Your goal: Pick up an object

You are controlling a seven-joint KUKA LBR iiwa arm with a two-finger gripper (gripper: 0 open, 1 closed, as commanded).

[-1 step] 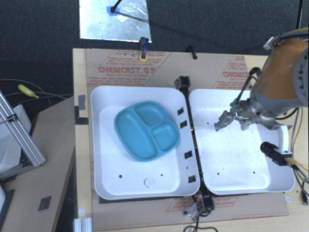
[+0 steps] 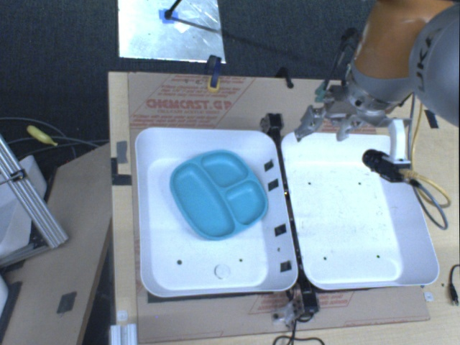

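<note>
A blue divided plate [image 2: 218,193] lies flat in the middle of the left white bin [image 2: 154,264]. My gripper [image 2: 325,129] hangs over the far edge of the right white bin [image 2: 410,264], well to the right of the plate and apart from it. Its two grey fingers [image 2: 307,125] are spread, open, with nothing between them. The orange-banded wrist [image 2: 384,34] rises behind it at the upper right.
A small white disc [image 2: 222,270] lies near the front of the left bin. Black clips [image 2: 280,228] run along the divider between the bins. A black cable plug [image 2: 379,162] hangs beside the arm over the right bin. Cardboard [image 2: 194,99] lies under both bins.
</note>
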